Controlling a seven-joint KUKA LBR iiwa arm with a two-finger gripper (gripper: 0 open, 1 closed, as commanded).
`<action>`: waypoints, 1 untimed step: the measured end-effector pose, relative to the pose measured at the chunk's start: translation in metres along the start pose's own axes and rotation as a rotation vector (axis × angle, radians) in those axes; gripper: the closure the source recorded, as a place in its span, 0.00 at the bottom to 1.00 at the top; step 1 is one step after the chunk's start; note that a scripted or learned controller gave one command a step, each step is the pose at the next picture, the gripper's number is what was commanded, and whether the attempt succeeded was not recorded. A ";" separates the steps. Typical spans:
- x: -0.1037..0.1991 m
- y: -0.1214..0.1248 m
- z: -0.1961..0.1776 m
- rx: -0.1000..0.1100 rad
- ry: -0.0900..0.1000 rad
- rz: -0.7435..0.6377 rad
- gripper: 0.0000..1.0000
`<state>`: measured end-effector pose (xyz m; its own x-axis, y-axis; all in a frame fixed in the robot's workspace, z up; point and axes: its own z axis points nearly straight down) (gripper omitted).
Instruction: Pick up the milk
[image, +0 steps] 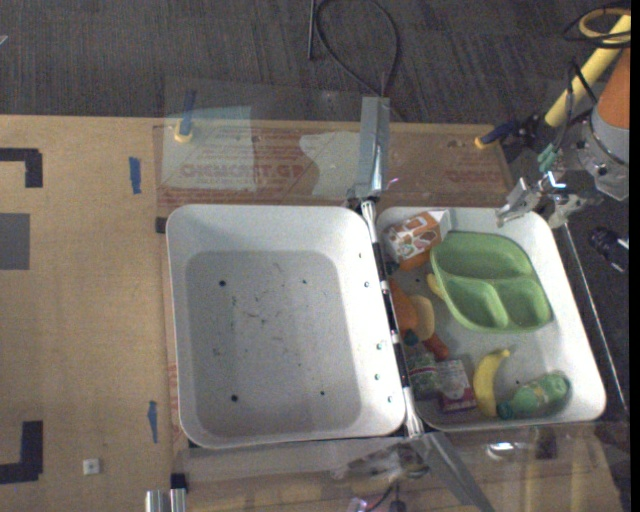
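So the arm's tool (530, 197) is hanging over the far right corner of the right bin (590, 372), just about above the rim, and honestly I can't tell from here if it's released or clenched, it's just a jumble of metal bits at that angle. The milk (413, 238), which I'm taking to be the little white and orange carton, is lying in the far left corner of that same bin, tucked against the wall next to the left bin (180, 300), well apart from the tool. Right beside the carton sits a green divided plate (490, 282), taking up most of the far half of the bin. Closer to me there's a banana (487, 381) standing sort of on end, with a green bottle-ish thing (537, 395) lying just beside it by the near right corner, and a small red and white box (446, 383) on the banana's other side. Some orange and yellow bits (415, 317) run along the left wall between the carton and the box. Both bins sit side by side on the wooden table (80, 330).
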<state>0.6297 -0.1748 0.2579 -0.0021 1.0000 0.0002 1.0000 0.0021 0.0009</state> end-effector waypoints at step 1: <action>-0.049 -0.012 -0.095 -0.003 -0.003 -0.103 0.00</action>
<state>0.6180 -0.2242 0.3527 -0.1047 0.9945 -0.0033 0.9945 0.1047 0.0037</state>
